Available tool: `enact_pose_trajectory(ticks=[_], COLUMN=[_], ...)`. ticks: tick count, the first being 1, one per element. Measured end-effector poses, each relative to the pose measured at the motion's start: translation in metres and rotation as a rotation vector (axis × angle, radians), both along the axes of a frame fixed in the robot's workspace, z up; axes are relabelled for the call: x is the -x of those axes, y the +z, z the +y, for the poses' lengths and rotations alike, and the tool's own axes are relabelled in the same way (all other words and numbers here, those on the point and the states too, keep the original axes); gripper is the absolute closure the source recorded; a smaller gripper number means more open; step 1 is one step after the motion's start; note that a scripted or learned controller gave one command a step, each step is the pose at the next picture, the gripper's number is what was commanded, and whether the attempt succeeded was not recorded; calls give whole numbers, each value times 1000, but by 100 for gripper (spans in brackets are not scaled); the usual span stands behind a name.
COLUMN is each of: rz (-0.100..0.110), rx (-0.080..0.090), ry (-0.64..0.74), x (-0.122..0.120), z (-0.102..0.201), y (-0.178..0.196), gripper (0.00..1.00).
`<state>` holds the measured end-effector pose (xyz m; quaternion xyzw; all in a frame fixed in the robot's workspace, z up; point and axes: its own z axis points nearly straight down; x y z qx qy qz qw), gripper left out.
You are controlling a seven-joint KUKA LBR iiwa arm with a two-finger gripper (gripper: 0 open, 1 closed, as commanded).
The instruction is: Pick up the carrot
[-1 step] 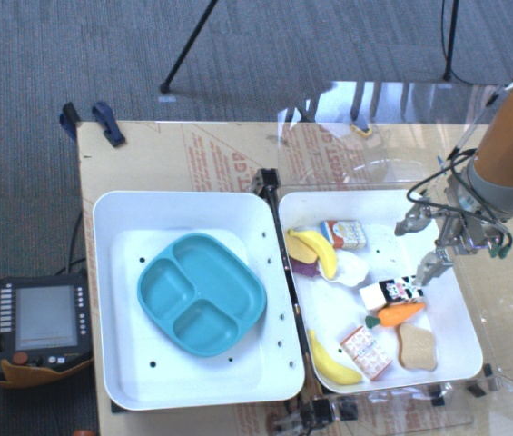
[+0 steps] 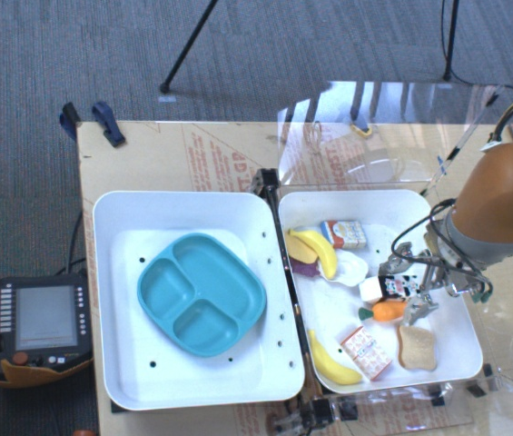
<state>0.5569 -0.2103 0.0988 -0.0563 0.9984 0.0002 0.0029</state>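
a: we're looking down on the table, two shallow white bins side by side, and the arm is in over the right bin [image 2: 438, 209] from the right edge.

b: there's the carrot [image 2: 387, 312], a small stubby orange piece with a dark green end, lying on the bin floor in the right half, its long axis roughly left to right.

a: and the gripper [image 2: 412, 291] is right on it, metal fingers and cabling crowding the carrot's upper right. the carrot sits just below and to the left of the tips, close enough that i'd call it touching or nearly so.

b: are the fingers spread or closed?

a: i cannot tell; the tips are lost in wire and glare. nothing is visibly pinched between them, so i won't call it held.

b: crowded neighbours, too. a slice of bread [image 2: 417, 347] just below right, matte and tan, a printed red-and-white packet [image 2: 367, 351] below left, a white round piece [image 2: 370, 289] just above left.

a: glossy yellow bananas further off, one [image 2: 320, 249] at the upper left, one [image 2: 333, 363] along the bottom wall. the left bin [image 2: 115, 234] holds a smooth blue divided plate [image 2: 202, 292].

b: my read: smooth, rounded plastic, likely to roll. the grip should close across the short width, not along the length.
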Motion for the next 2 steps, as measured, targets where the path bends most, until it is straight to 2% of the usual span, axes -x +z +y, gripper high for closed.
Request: enact_pose_trajectory(ticks=[1,2], rz=[4,3], rx=[-2,-1], ry=[-157,-143], x=[60,79], z=[15,42], y=[-11,-11], gripper=[0,0])
